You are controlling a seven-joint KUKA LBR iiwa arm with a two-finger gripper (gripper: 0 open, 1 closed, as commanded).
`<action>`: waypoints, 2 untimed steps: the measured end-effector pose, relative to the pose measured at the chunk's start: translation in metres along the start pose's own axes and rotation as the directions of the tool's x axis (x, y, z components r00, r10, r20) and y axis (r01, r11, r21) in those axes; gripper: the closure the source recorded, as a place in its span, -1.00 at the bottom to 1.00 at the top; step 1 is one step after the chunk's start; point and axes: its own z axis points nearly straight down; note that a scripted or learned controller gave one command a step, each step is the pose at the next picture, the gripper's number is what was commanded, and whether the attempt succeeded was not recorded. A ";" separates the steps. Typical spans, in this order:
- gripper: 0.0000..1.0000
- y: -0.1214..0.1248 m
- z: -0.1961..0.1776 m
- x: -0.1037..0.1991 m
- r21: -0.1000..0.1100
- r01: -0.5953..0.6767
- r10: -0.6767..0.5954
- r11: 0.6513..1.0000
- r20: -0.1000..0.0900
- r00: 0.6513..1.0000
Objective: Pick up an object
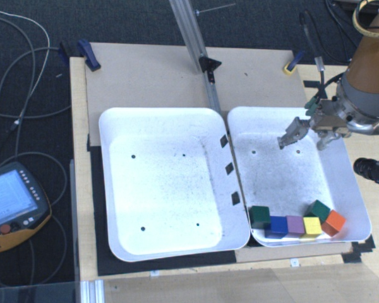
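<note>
Several small coloured blocks lie in a row along the near edge of the right bin (341, 175): a dark green block (260, 216), a blue block (278, 225), a purple block (295, 224), a yellow block (311, 225), an orange block (333, 222) and a green block (318, 209) just behind. My gripper (308, 135) hangs above the far half of the right bin, well away from the blocks. Its two fingers (292, 133) are spread apart with nothing between them.
The left bin (114, 169) sits beside the right one. A metal pole (189, 30) slants up from between the bins. A teach pendant (12, 201) and cables lie off the bench at left. Blue clamps mark the board's far corners.
</note>
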 end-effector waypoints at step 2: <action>-1.00 0.036 0.026 -0.021 -0.004 0.003 -0.003 1.000 0.001 1.000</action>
